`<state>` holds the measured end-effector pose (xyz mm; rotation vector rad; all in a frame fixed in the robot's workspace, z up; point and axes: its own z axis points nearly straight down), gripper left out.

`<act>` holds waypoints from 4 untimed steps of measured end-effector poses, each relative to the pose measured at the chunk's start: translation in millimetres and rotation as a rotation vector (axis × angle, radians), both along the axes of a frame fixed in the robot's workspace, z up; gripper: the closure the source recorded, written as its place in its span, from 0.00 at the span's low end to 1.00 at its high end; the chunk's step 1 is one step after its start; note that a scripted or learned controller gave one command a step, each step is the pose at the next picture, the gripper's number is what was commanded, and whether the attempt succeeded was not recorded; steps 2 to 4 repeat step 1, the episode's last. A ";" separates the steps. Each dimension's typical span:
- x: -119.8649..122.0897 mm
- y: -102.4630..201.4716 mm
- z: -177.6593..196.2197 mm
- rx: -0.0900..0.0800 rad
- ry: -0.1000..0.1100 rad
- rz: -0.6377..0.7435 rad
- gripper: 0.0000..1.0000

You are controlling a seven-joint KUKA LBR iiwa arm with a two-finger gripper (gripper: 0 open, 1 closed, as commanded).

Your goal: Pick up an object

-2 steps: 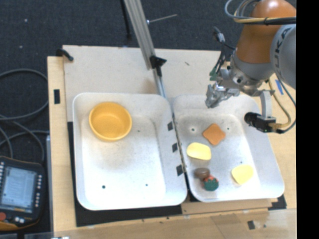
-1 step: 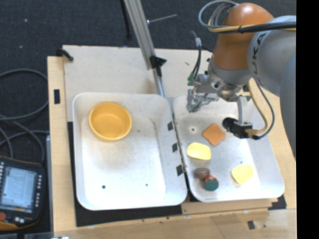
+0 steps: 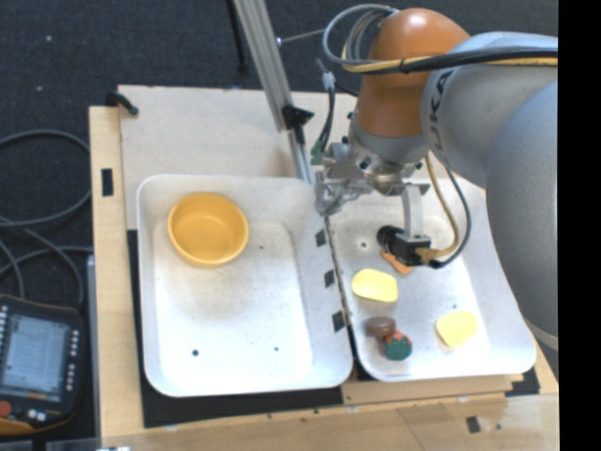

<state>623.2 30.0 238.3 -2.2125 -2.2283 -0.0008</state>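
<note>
Gripper [image 3: 331, 198] is seen at the right bin's [image 3: 498, 294] upper left corner; finger state cannot be told. Two yellow pieces [image 3: 375, 286] [image 3: 457, 328], a brown lump [image 3: 380, 326] and a green object [image 3: 398, 347] are scattered there. A yellow bowl [image 3: 208, 228] is seated in the left bin [image 3: 235, 346].

A round yellow-orange plastic bowl [image 3: 208, 228] sits in the white left bin [image 3: 235, 346]; two pale yellow flat pieces [image 3: 375, 286] [image 3: 457, 328], a brown lump [image 3: 379, 326] and a green-and-red piece [image 3: 398, 347] lie in the white right bin [image 3: 488, 346].

Wooden bench [image 3: 188, 120] — two white bins side by side: left bin [image 3: 282, 365], right bin [image 3: 498, 346].
</note>
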 end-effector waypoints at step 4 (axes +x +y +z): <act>-20.8 47.9 1.8 0.001 0.000 0.001 1.00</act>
